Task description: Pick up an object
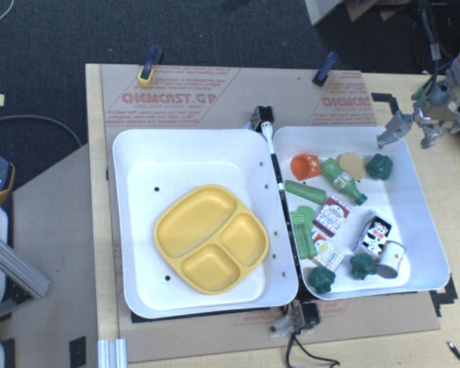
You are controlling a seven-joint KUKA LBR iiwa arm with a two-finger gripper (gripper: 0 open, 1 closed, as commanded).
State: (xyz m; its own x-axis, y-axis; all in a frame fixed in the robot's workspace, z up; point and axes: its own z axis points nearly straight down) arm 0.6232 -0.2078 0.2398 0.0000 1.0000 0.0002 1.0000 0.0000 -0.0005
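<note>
Your claw (411, 131), fingers spread and gripping nothing, hovers at the right bin's (428, 205) far right corner, near the dark green toy (379, 166); a yellow tray (211, 238) fills the left bin (130, 205).

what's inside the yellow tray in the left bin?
The yellow tray has three compartments, all bare. It lies flat on the left bin, so the bin floor under it is covered.

A tan bench (215, 90), printed with red lettering, carries two white bins side by side: the left bin (134, 205) and the right bin (422, 213), their rims touching. Two clamps (148, 66) grip the bench's far edge.
</note>
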